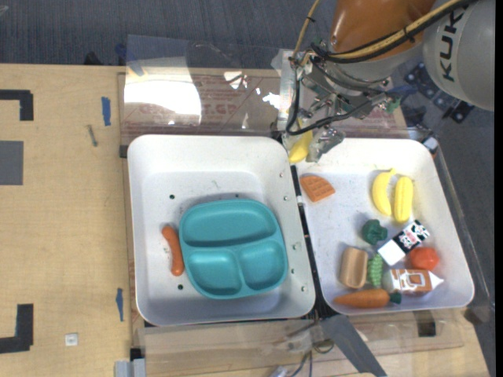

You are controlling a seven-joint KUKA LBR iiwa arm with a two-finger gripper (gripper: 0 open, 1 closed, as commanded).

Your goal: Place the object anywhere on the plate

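Grey KUKA arm [471, 45], orange band [377, 10] above wrist, black and yellow cables [346, 49], metallic end effector [318, 144]

The arm [464, 45] bears black letters on its grey casing at the frame's top right — "KU" reads clearly, the rest cut off by the edge. Nothing else is legible — the small carton's [415, 281] print is too blurred.
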